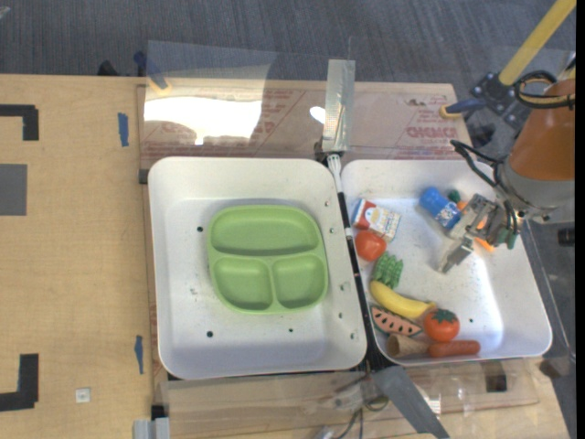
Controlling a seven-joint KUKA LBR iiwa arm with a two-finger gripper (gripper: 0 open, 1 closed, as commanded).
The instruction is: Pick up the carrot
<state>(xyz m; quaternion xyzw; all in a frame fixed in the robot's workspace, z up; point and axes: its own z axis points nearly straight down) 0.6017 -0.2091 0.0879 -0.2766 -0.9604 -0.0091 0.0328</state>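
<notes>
Camera view puts the carrot (495,236) just right of the pincer (454,254), long axis running left-right (pincer apart or together: cannot tell).

Single fixed view, mounted above the counter (64,245), looking down at a slant. Far enough back to take in both white bins: left bin (183,337), right bin (521,327). Dark floor along the top edge. Arm (544,144) entering from the right.
</notes>
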